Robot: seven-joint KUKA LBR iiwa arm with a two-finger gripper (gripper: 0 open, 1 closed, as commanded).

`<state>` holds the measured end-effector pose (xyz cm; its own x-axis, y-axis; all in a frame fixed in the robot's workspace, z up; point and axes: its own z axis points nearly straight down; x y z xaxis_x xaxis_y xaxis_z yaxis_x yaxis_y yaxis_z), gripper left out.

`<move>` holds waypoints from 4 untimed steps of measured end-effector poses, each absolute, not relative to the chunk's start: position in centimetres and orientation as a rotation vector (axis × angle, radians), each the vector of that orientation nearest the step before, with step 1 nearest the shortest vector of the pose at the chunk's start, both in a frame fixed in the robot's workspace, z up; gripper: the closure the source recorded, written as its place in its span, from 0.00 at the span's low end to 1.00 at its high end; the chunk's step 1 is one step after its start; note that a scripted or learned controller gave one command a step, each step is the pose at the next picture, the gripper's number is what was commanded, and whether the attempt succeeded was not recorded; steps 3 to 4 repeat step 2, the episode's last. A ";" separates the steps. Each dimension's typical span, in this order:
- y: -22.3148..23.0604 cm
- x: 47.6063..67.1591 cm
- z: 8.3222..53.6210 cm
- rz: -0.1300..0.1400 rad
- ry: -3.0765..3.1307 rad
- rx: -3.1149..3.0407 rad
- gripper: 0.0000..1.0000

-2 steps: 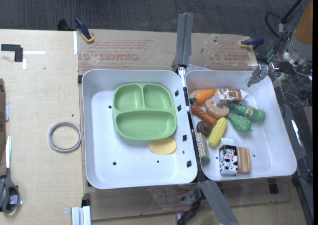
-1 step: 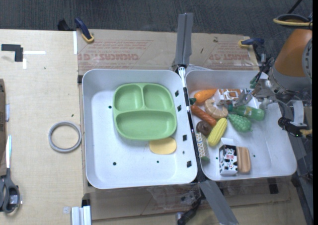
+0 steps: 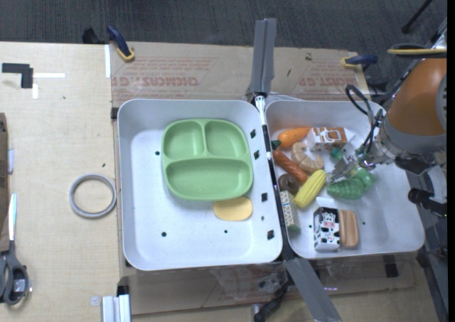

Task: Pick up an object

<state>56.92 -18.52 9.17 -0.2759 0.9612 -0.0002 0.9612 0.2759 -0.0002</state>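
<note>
clutter is my worry: my gripper point(image 3: 346, 168) hangs right beside the green toy point(image 3: 353, 184), corn point(image 3: 310, 188) crowding its other side, can't tell my fingers' spread, so i'd probably snag two.

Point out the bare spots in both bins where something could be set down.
Left bin: bare floor left of the green divided plate, and along the front below the yellow piece. Right bin: bare floor right of the hot dog. Crowded: around the corn, carrot and gripper.
</note>
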 end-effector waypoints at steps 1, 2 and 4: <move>-18.7 56.9 10.1 0.000 2.504 1.894 1.00; -15.1 60.1 22.4 -0.002 2.444 1.972 1.00; -15.1 60.1 22.4 -0.002 2.444 1.972 1.00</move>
